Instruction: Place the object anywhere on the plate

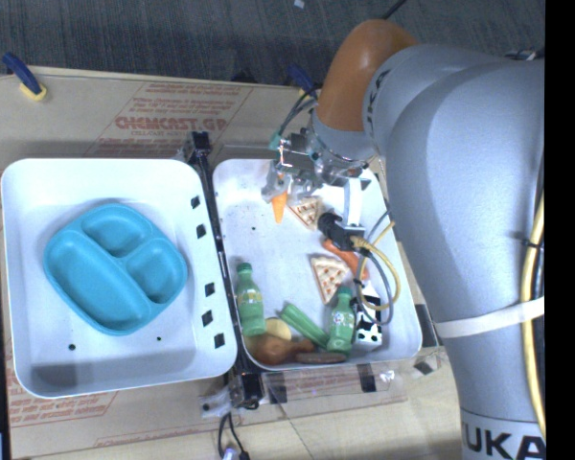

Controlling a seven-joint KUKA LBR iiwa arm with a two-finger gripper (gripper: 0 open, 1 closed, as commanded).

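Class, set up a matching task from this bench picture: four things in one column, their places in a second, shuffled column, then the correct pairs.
Things:
1. blue plate
2. orange carrot
3. gripper
4. green bottle

Places:
A. right bin, by its left wall
B. left bin
C. over the right bin's far end
D. just below the gripper

Pairs: 1-B, 2-D, 3-C, 4-A

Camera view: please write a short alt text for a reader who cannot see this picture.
A grey KUKA arm reaches from the right and holds its gripper over the far end of the right bin, an orange toy carrot just beneath it. That bin also holds two green bottles, waffle pieces and other toy food; the left bin holds a blue divided plate.
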